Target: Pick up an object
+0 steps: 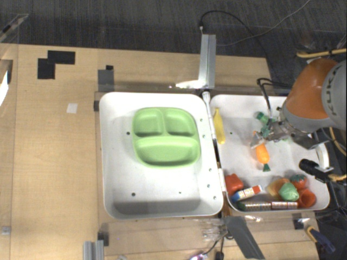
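Observation:
My gripper (264,134) hangs over the middle of the right bin (238,145), reaching in from the right on the grey arm with the orange band (306,93). Directly below and touching its tip in the image lies a small orange carrot-like toy (262,154) with a green end (265,167). From this angle I cannot make out whether the toy sits inside the gripper or just under it. A yellow banana (218,125) lies along the bin's left wall.
Several toys crowd the right bin's front edge: a red piece (234,183), a marker-like stick (250,192), a green pepper (289,192) and a red cup (307,199). The left bin (116,161) holds a green divided plate (164,135).

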`<state>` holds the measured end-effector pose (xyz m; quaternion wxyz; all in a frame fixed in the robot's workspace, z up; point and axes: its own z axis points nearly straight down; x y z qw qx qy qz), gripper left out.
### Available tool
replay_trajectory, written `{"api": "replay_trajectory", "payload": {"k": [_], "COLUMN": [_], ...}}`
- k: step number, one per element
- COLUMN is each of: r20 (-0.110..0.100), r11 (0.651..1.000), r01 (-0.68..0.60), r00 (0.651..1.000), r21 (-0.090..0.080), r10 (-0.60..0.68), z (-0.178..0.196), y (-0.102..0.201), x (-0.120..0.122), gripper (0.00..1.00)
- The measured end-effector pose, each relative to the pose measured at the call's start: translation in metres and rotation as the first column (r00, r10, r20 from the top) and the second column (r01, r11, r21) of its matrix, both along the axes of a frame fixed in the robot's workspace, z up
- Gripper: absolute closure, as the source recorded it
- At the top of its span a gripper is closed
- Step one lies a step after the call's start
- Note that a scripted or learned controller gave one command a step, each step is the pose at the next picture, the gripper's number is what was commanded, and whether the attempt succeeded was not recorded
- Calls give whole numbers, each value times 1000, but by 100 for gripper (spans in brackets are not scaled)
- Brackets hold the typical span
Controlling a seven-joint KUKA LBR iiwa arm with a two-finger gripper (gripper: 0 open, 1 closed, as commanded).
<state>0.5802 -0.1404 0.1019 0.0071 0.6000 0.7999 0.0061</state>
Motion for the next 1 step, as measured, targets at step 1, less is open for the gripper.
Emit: {"api": "replay_trajectory", "payload": {"k": [1], "r20": [-11], "r11": [989], "r01": [-145], "r00": [989], "r21": [-2], "r10": [145], "z": [85], "y": [86], "x": [59], "gripper": [100]}}
